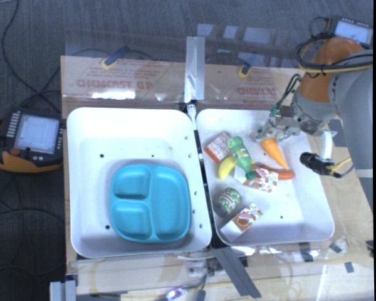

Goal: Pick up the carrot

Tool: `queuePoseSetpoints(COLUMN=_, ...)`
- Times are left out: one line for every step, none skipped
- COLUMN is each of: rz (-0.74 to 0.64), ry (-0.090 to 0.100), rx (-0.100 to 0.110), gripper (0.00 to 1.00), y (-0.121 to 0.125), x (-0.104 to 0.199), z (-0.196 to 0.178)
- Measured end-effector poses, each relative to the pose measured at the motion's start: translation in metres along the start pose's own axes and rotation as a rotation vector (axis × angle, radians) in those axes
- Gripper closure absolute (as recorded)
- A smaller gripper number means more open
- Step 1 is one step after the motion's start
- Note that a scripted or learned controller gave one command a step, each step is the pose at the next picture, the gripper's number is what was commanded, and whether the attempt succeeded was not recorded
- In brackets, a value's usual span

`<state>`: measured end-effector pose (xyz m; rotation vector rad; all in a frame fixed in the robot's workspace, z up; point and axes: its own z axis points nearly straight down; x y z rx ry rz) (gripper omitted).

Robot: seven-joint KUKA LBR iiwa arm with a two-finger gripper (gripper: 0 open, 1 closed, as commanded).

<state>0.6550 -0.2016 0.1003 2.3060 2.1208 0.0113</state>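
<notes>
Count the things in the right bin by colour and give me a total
Orange: 1, the carrot
Yellow: 1, a banana
Green: 2, a bottle and a can
Red or red-and-white: 4, a chilli and three packets
Total: 8

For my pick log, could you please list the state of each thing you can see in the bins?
Carrot: lying in the right bin, just below the gripper.
Banana: lying flat.
Green bottle: on its side.
Can: tipped over.
Blue tray: flat in the left bin.
</notes>
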Motion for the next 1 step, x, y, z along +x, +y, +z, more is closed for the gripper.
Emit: queuePoseSetpoints(rz=-0.044, ry=0.000, rx=0.011, gripper=1.00, y=0.0116, x=0.0457, z=-0.1146)
